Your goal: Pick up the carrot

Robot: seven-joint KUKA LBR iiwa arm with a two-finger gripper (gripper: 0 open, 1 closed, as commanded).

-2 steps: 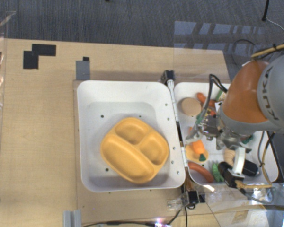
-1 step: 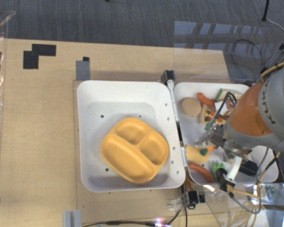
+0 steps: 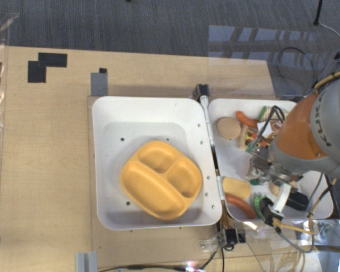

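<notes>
Overhead slanted view of the bench (image 3: 45, 169) with two shallow white bins side by side. The left bin (image 3: 110, 123) holds a yellow divided plate (image 3: 161, 178) with three compartments, lying slightly toward the bin's near side. The right bin (image 3: 229, 163) holds a scatter of small toy foods: a round tan piece (image 3: 229, 129) near the far left corner, a pale yellow wedge (image 3: 237, 187) by the left wall, a reddish sausage-like piece (image 3: 239, 204) just nearer than the wedge, and a small green piece (image 3: 264, 204) beside it. The carrot (image 3: 247, 119), an orange-red tapered piece with green at one end, lies near the far wall of the right bin, just right of the tan piece. The arm (image 3: 311, 129), grey with an orange band, reaches in from the right and covers much of the right bin. The gripper (image 3: 270, 174) hangs over the middle of that bin, nearer the camera than the carrot and well apart from it; nothing is seen between its fingers, and how far they are parted cannot be told. Cables (image 3: 294, 226) trail at the near right corner.
</notes>
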